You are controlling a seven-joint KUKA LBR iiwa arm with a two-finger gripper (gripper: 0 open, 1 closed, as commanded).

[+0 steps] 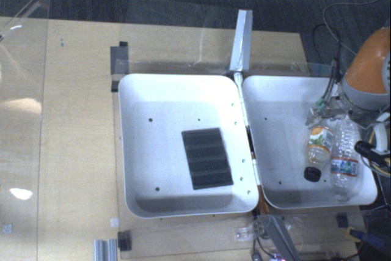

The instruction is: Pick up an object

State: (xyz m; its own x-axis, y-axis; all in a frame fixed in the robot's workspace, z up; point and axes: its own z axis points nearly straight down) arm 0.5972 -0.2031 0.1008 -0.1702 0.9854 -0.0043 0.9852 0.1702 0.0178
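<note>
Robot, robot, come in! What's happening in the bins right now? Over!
Gripper over right bin, above the bottles. Two clear bottles lying side by side, near the right edge. Black ridged pad alone in left bin. Nothing blocking.

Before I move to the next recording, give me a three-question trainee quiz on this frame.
1. True or false: the black ridged pad lies in the left bin.
2. Which bin holds the clear plastic bottles? A left, B right.
3. Fill in: the arm's wrist band is ___.

Key: 1 true; 2 B, the right bin; 3 orange.
</note>
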